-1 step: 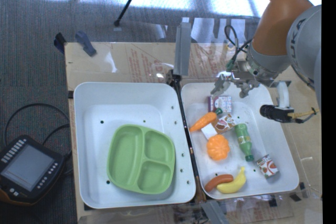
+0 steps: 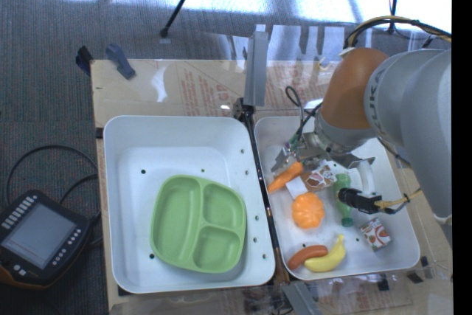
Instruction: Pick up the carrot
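Observation:
The carrot is orange and lies at a slant in the right bin, close to its left wall. My gripper hangs directly over the carrot's upper, thicker end, low in the bin and touching or nearly touching it. The wrist and the grey arm with its orange band cover the bin's back part. Whether the carrot is gripped is too small to make out.
Near the carrot lie a brown snack packet, an orange, a green bottle, a small carton, a banana and a red sausage. A green divided plate sits in the left bin.

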You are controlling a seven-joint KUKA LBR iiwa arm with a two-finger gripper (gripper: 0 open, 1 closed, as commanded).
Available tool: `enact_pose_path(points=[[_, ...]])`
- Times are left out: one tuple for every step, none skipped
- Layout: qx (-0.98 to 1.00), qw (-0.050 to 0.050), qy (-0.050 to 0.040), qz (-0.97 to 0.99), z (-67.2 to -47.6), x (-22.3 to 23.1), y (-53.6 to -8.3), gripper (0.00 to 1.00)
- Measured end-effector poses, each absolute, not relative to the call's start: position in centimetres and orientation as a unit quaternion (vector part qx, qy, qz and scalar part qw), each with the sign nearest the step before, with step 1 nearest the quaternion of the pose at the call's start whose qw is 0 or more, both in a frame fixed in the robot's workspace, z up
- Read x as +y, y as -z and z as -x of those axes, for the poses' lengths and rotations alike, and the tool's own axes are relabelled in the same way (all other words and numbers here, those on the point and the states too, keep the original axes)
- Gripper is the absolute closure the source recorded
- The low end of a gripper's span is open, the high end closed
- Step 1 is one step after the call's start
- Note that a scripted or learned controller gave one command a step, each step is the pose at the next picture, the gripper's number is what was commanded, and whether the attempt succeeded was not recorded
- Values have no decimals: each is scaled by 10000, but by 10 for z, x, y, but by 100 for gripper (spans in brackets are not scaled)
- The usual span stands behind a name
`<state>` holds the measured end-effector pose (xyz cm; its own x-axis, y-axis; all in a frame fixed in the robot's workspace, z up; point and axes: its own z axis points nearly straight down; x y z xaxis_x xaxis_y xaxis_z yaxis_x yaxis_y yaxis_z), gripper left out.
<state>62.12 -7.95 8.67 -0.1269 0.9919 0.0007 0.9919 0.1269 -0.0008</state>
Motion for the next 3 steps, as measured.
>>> enact_pose_path(points=[[-7480, 27, -1, 6637, -621, -81, -96, 100], [-7344, 19, -7, 6788, -539, -93, -189, 100], [-7341, 21, -9, 6790, -538, -94, -189, 0]])
